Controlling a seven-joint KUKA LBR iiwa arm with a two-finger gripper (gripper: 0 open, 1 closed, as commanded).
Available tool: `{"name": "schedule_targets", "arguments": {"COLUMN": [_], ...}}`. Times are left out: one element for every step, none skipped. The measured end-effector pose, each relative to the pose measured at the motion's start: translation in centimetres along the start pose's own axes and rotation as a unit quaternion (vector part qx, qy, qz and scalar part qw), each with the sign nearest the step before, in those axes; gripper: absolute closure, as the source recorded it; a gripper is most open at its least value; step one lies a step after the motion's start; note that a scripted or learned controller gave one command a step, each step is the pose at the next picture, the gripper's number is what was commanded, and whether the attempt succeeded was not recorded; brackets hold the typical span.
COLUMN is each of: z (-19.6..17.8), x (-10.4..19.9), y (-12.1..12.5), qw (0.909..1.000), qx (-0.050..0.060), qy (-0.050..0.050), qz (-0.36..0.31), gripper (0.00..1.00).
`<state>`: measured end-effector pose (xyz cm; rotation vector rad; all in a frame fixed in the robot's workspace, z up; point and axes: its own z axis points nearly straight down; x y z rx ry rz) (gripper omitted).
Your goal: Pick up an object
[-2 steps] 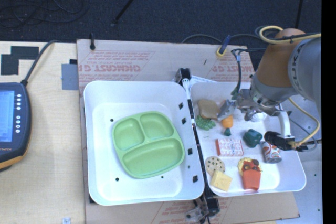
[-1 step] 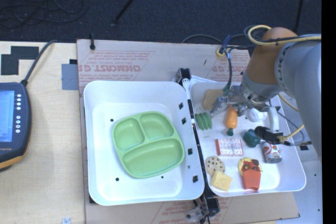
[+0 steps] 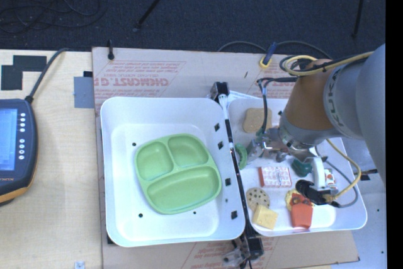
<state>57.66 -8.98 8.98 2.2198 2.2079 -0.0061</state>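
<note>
The tool (image 3: 267, 147) hangs low in the right bin (image 3: 352, 220) — I cannot tell its state; just beside it lie a red-and-white card (image 3: 275, 176), a cookie (image 3: 257, 197) — the green tray (image 3: 177, 172) sits well apart.

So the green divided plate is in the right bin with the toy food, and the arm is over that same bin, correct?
Not quite. The camera view shows the green divided plate in the left bin. The toy food, such as the cookie, lies in the right bin, and the arm is over that one.
</note>
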Motion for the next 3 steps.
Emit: {"name": "schedule_targets", "arguments": {"z": [0.2,-0.6,-10.5], "x": [-1.8,-1.8,6.4], "y": [7.0,6.6,4.9], "qw": [1.0,0.9999,1.0], "qx": [0.001,0.008,-0.001], "qy": [0.004,0.006,0.007], "qz": [-0.004,-0.003,-0.007], "gripper": [0.0,1.0,1.0]}}
